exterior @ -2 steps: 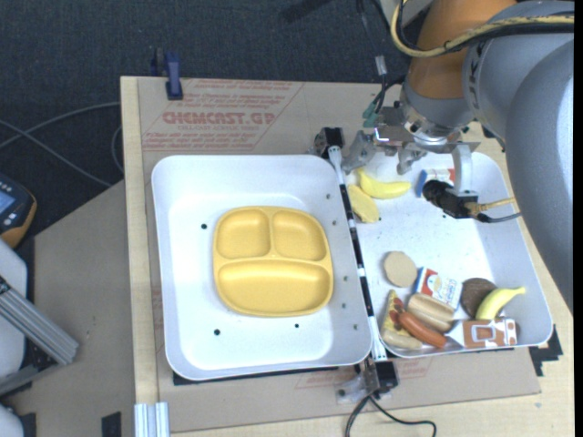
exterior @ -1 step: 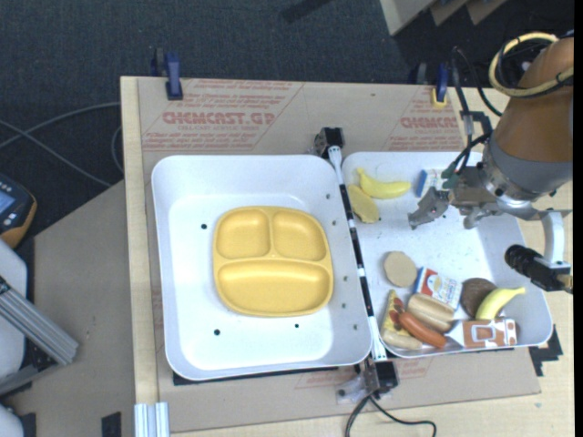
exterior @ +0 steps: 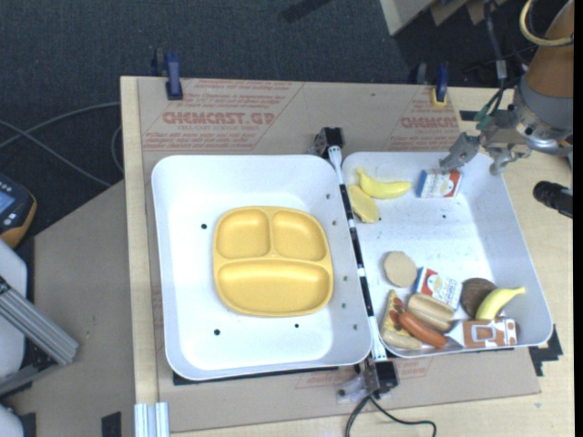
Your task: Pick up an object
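Now jaws [exterior: 479, 152] apart, hovering at right bin's [exterior: 521, 235] far edge; small carton [exterior: 438, 184] just below-left of them, nothing held.

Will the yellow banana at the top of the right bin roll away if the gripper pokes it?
Probably not far. The banana is curved and lies flat in the right bin, so a poke would likely spin or slide it rather than roll it. It looks like smooth toy plastic, so it may be light and slip off the gripper.
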Tool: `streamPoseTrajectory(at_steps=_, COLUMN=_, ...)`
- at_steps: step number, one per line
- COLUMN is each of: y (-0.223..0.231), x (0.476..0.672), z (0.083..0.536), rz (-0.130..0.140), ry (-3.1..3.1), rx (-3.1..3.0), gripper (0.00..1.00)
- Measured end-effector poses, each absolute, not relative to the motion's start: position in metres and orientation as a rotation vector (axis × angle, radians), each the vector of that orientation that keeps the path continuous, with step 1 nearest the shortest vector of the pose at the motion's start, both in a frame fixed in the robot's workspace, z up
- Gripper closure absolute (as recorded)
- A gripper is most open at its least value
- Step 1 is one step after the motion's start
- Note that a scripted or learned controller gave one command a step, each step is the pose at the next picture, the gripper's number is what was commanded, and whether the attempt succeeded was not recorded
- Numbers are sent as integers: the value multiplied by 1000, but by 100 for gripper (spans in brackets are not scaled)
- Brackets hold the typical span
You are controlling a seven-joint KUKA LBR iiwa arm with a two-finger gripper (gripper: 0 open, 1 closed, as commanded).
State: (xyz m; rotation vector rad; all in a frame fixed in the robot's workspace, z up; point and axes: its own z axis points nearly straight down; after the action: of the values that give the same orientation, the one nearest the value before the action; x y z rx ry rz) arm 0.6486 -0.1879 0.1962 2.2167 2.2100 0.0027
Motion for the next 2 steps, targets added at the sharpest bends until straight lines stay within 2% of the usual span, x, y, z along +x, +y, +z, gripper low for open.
streamPoseTrajectory(at_steps=1, y=-152, x=663, z=79, rz=-21, ry=2230, rx=2232, gripper=0)
streamPoseTrajectory(at_steps=2, y=-219, x=614, z=86, rz=2, ry=2220, rx=2230, gripper=0)
